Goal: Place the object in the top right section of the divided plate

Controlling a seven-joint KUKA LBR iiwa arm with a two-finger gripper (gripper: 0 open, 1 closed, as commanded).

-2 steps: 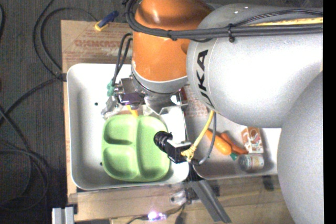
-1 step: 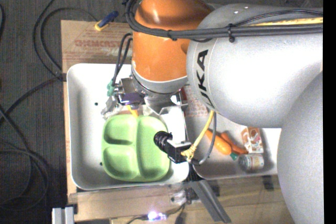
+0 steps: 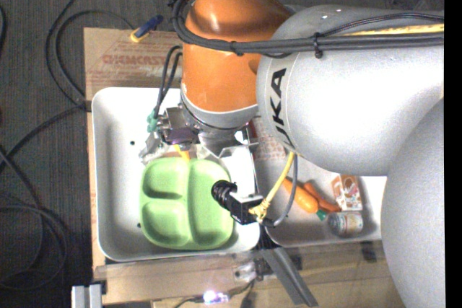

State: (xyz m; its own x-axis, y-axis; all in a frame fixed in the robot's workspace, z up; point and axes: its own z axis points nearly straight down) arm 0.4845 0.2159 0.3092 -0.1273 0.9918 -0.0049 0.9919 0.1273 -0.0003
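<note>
My gripper [image 3: 189,143] sits at 12 o'clock edge of the green divided plate [image 3: 186,204], left white bin [image 3: 115,177]. Can't tell jaw state, wrist blocks it; object not identifiable. Risk: drop lands in wrong section or clips the rim, since view's blocked. Right bin [image 3: 372,231]: carrot [image 3: 307,197], can [image 3: 345,223], carton [image 3: 349,192]. Cardboard [image 3: 130,58], cables on dark carpet [image 3: 43,25].

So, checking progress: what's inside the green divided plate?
The sections of the green divided plate that show hold nothing. The arm covers the plate's top edge, so that part can't be checked.
</note>
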